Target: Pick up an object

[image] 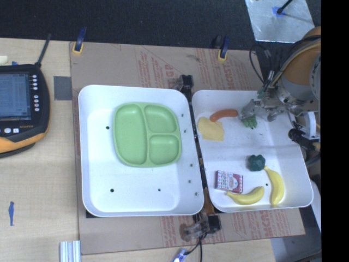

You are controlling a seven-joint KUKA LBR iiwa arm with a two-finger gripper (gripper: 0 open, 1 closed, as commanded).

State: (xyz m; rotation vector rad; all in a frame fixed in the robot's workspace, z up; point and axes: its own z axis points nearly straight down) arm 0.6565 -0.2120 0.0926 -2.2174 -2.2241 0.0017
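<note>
White plastic, two shallow bins side by side on cardboard-covered bench (136, 64). Left bin (98, 190) w/ pale green divided plate (146, 134), three compartments, lying flat upper-middle. Right bin (289, 146) w/ the small stuff. Grey arm (305, 64) w/ orange band, reaching in from right over right bin's far-right corner. Black-and-orange teach pendant (22, 108) at far left on bench, well apart from bins. Gripper (256, 113) low over upper part of right bin, pressed at small green broccoli-like piece (250, 122); can't tell if open or closed, or if piece is actually between its tips. Two yellow bananas near front-right corner: one (246, 196) lying along front wall, other (275, 185) upright-ish beside it, tips nearly touching. Yellow wedge-like piece (211, 129) near left wall, orange carrot-like piece (224, 114) just above it. Red-and-white small carton (228, 182) left of bananas. Dark green lump (256, 162) mid-bin, just above bananas.
</note>
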